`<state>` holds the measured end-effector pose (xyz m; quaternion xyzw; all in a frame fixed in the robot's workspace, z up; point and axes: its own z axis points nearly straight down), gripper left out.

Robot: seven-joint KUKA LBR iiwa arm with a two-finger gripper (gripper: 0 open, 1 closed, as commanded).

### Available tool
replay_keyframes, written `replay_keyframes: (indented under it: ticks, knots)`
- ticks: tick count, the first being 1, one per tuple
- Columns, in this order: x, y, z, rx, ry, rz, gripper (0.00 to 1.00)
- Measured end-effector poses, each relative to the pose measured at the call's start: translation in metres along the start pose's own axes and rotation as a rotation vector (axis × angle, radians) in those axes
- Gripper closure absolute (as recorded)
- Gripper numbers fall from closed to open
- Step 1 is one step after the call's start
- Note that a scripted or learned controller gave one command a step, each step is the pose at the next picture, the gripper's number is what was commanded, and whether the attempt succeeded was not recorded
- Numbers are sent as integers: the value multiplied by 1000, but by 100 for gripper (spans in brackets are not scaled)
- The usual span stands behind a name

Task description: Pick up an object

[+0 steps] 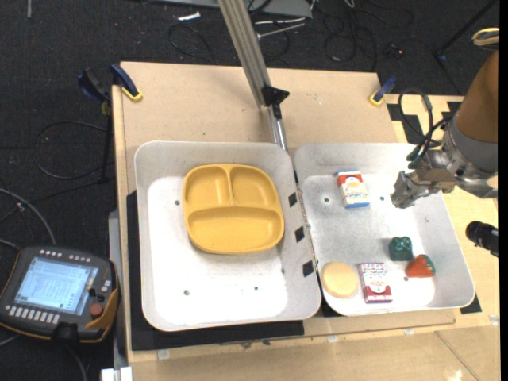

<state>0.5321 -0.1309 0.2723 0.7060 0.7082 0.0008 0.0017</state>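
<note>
I see the claw poised over the right white bin; I cannot tell its state. Beneath lie a small carton, green block, red pepper, round tan disc and pink box.

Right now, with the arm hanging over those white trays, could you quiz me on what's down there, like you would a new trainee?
1. True or false: the yellow divided plate lies in the same bin as the small boxes.
2. Which item sits nearest the gripper? A) round tan piece B) upper carton C) red item
3. Fill in: the dark green item lies just above the ____ item in the right bin.

Key: 1 false, the plate is alone in the left bin. 2 B. 3 red.
</note>
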Motion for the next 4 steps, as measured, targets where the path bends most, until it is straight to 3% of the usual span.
replay_keyframes:
  ticks: [1, 4]
  knots:
    - [54, 2, 9, 4, 3, -5, 100]
    - [198, 43, 43, 3, 2, -5, 100]
